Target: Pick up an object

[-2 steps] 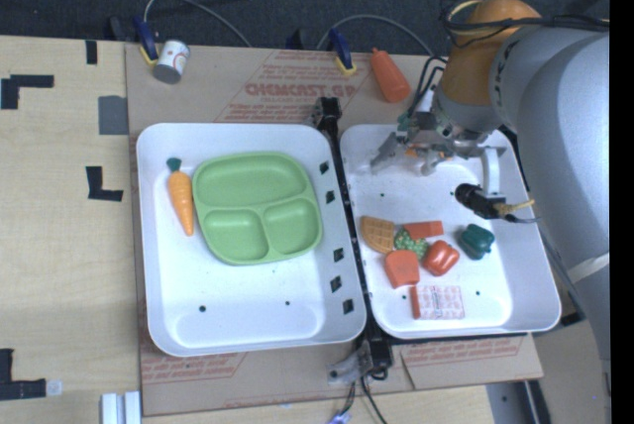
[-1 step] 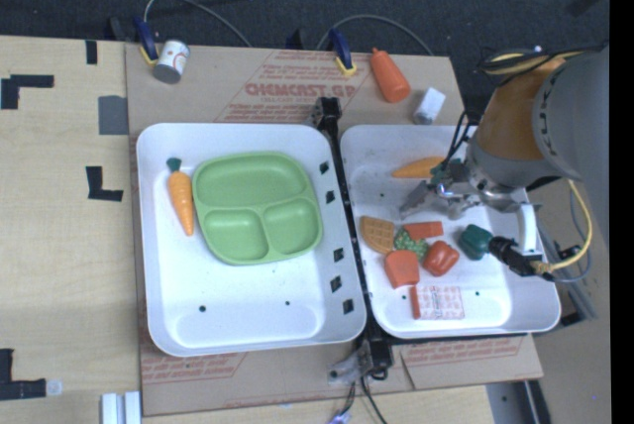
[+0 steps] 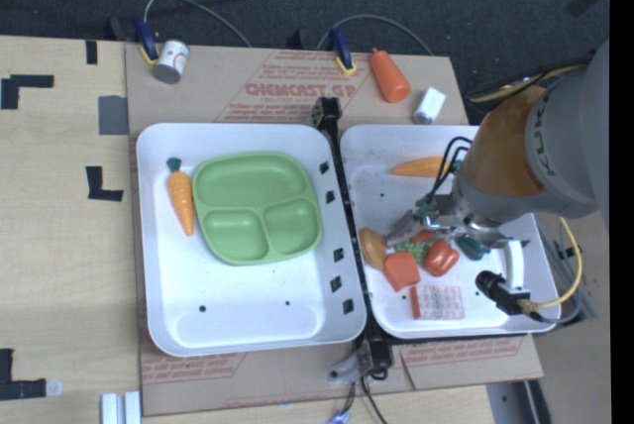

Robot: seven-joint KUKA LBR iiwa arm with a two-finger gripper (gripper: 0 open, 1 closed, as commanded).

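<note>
My gripper (image 3: 421, 229) is low in the right bin (image 3: 515, 318), among a cluster of toys. Just below it lie a red block (image 3: 401, 269) and a red tomato-like piece (image 3: 442, 259). A tan-orange piece (image 3: 371, 247) lies to its left by the bin wall. An orange carrot-like piece (image 3: 418, 166) lies farther back. At the front of the bin sits a small packet with a red pattern (image 3: 437, 301). The wrist and arm hide what lies straight under the gripper.
The left bin (image 3: 158, 303) holds a green divided plate (image 3: 258, 209) and a toy carrot (image 3: 180, 199) beside it. Behind the bins, on the cardboard, lie an orange bottle shape (image 3: 389, 75), a white cube (image 3: 429, 104) and a small can (image 3: 170, 60).
</note>
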